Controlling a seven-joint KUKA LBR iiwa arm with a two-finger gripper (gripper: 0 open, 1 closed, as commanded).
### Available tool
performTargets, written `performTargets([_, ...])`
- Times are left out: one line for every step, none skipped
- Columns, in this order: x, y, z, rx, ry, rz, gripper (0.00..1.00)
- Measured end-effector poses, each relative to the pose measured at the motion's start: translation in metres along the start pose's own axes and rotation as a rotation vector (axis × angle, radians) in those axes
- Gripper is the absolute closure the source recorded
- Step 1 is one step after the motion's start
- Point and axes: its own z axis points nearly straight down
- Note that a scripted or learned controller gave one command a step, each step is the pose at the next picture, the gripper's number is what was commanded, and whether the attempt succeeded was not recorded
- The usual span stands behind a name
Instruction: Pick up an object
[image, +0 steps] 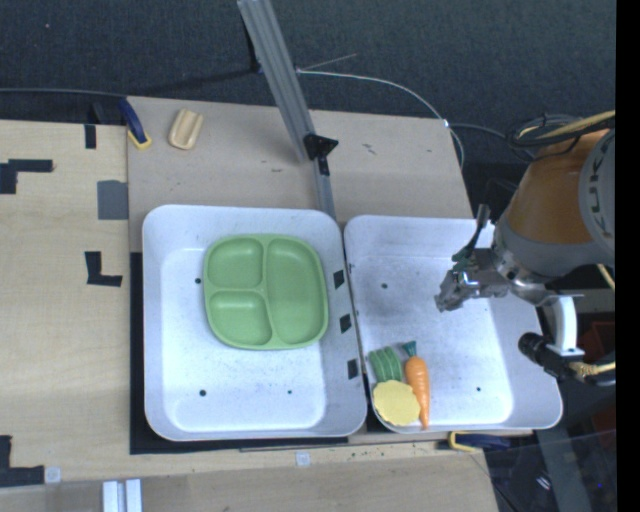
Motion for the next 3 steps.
performTargets([0.0,0.001,-0.017,0.002,0.001,0.0,1.0])
performTargets([0.048,0.017,-0.019,0.004,0.003,-0.005,1.0])
performTargets([0.097,0.028,-0.012,0.005,0.002,-0.005,1.0])
